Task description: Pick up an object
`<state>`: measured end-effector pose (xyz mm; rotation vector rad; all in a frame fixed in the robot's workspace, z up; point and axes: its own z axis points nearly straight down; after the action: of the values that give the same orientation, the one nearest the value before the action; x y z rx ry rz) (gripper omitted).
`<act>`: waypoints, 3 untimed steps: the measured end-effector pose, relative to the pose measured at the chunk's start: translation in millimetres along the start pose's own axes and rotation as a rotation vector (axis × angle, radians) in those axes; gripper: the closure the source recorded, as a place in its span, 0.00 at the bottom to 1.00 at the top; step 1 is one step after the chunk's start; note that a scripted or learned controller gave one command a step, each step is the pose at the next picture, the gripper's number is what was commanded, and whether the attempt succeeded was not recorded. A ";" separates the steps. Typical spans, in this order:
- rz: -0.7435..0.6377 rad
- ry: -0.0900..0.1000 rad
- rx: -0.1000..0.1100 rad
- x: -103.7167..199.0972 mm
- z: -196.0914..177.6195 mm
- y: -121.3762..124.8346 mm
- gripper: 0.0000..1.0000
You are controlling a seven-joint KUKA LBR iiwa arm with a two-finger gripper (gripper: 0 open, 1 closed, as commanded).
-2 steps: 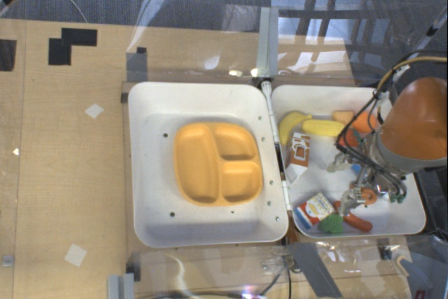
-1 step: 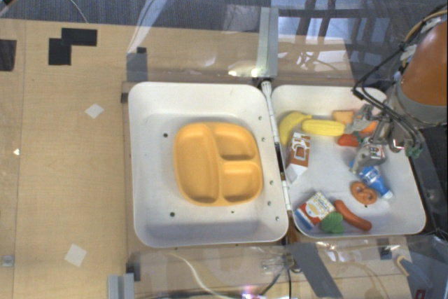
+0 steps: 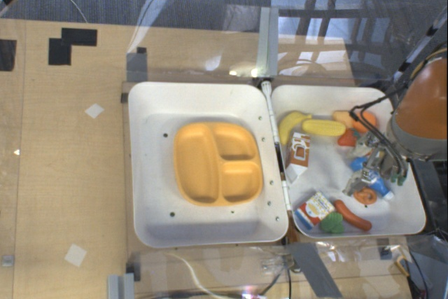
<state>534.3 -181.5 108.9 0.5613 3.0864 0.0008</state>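
The right bin [image 3: 413, 220] holds several toy foods. Two yellow bananas [image 3: 323, 127] lie at its far left, with a brown and white carton [image 3: 299, 150] beside them. An orange piece [image 3: 348, 118] and a red piece [image 3: 347, 140] sit near the far middle. My gripper [image 3: 369, 175] reaches in from the right and hangs low over a blue and white object [image 3: 378, 185] and a small orange ring [image 3: 365, 197]. Whether anything is held is hidden by the gripper body. A red sausage [image 3: 352, 215], a green piece [image 3: 333, 223] and a small packet [image 3: 316, 206] lie near the front.
The left bin [image 3: 150, 150] holds a yellow divided plate [image 3: 217, 163]. A metal divider [image 3: 274, 143] separates the two bins. The arm's orange band [image 3: 423, 105] looms over the right bin's far right corner. Cables run along the bench's front edge.
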 end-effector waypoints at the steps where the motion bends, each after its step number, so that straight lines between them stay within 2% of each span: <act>1: -0.054 -0.009 0.002 32.5 -56.6 -41.2 0.00; 2: 0.228 0.000 -0.004 -33.8 14.3 -7.8 0.00; 3: 0.314 -0.002 -0.003 19.0 -0.3 42.6 0.00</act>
<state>531.5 -134.9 109.2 1.0358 2.9591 0.0056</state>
